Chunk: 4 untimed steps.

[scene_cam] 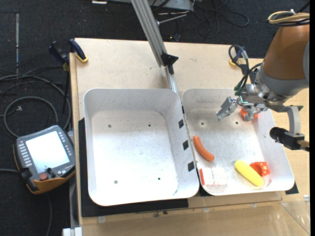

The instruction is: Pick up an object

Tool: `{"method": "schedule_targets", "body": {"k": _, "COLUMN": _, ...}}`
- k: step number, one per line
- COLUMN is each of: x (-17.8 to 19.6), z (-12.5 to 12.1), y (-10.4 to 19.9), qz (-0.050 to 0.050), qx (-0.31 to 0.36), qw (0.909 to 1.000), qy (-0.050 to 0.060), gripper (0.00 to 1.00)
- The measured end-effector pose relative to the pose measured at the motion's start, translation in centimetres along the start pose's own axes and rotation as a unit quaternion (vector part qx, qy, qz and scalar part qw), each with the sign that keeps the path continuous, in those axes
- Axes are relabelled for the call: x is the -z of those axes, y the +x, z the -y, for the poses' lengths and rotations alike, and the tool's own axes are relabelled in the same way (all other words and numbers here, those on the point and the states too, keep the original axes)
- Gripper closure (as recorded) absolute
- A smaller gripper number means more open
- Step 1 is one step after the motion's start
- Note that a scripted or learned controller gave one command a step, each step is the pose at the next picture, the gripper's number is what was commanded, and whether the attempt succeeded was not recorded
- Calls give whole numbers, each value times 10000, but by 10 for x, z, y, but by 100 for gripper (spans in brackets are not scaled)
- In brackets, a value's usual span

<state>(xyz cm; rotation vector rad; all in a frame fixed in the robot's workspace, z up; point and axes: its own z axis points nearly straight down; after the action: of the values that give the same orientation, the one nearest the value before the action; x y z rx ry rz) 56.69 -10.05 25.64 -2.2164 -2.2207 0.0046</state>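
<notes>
My gripper (238,113) hangs over the back of the right bin (275,154), open, its fingers spread wide. A small red-orange object (245,113) shows close by the right finger; whether it touches I cannot tell. Further forward in this bin lie an orange sausage-shaped piece (203,149), a yellow banana-like piece (248,173), a small red piece (262,168) beside it, and a white box with red markings (213,177) at the front edge.
The left bin (98,102) sits beside the right one, and a raised divider (184,136) separates them. A metal bar (150,28) slants in from the back. A teach pendant (44,156) rests off the bench at left.
</notes>
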Motion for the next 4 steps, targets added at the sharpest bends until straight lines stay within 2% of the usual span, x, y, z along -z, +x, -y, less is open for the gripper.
{"method": "schedule_targets", "body": {"k": 1, "x": 3, "z": -1, "y": 0, "qz": 3, "qx": -9, "qw": 10000, "qy": -22, "gripper": 0}}
{"method": "schedule_targets", "body": {"k": 2, "x": -62, "z": 1, "y": 1, "qz": 1, "qx": -15, "qw": 10000, "qy": 11, "gripper": 0}}
{"method": "schedule_targets", "body": {"k": 4, "x": -163, "z": 4, "y": -8, "qz": 6, "qx": -18, "qw": 10000, "qy": -22, "gripper": 0}}
